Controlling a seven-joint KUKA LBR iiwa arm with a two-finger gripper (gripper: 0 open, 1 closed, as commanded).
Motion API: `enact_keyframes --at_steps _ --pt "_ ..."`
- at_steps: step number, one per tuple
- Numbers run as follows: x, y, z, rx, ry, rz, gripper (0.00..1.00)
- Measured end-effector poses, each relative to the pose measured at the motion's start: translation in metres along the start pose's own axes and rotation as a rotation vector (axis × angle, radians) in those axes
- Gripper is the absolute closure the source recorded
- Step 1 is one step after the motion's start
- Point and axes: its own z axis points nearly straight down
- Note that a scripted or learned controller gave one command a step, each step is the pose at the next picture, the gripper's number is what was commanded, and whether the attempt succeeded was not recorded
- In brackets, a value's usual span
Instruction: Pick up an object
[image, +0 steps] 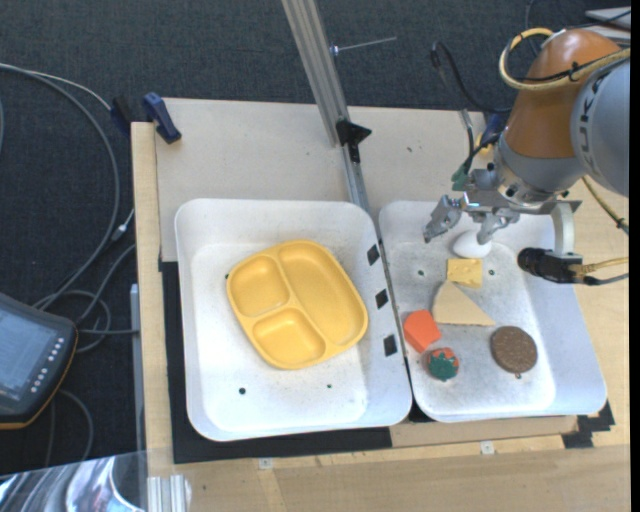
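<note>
- A small yellow square block, like a slice of cheese (464, 271), is lying flat in the far part of the right shallow white bin (570, 345), just on the near side of the gripper.
- The two-finger gripper (466, 222) is hanging over the far end of that bin, and the block is sitting just below it in the view, slightly nearer the camera; whether the tips are touching the bin floor cannot be told.
- One grey finger is pointing left and a pale rounded tip is showing beside it; the fingers are looking parted with nothing between them.
- A pale tan wedge, like a slice of cheese or bread (461, 305), is touching the block's near edge.
- An orange-red block (421, 329), a small red and green strawberry-like toy (443, 364) and a round brown cookie-like disc (513, 349) are lying nearer still.
- In the left white bin (205, 300), a yellow plastic divided plate (295, 302) is resting, well apart from the gripper.
</note>
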Motion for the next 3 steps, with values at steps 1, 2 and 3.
enact_keyframes --at_steps 1,2,3 --pt "0.003 0.006 0.045 0.001 0.000 -0.001 0.00" --pt "0.003 0.008 0.030 -0.007 0.000 -0.001 1.00" --pt "0.009 0.016 -0.031 -0.016 -0.002 -0.002 1.00"
